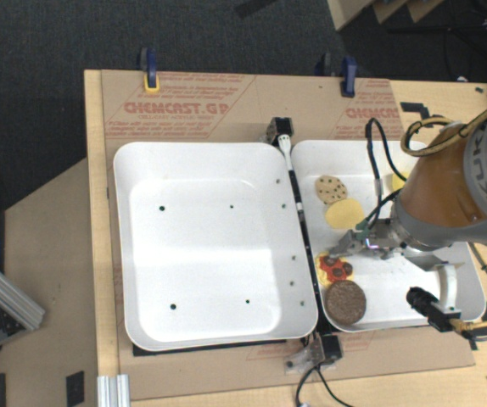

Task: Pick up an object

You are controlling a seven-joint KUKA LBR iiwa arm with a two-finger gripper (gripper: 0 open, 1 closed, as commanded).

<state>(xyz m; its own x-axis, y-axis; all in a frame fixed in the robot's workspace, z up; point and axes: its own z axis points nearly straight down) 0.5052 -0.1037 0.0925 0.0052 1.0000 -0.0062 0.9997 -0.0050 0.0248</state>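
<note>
The claw (351, 242) hangs low in the right bin (468, 265), at its left part, between 4 small things. Whether the claw is spread or pressed together I cannot tell, because the wrist covers most of it.

The things to pick all lie in this bin: a spotted cookie (331, 188) on the far side, a yellow disc (344, 214) just beside it, a red piece (335, 268) near the dividing wall, and a brown round piece (345, 302) at the near edge. The left bin (142, 227) stands beside it on the surface (99, 142).

The danger, in my judgement, is the crowding. The yellow disc and the red piece are both close to the claw, so it may push 1 aside or catch 2 together. Flat things can also slip out. The wall between the bins is near and leaves little room.
</note>
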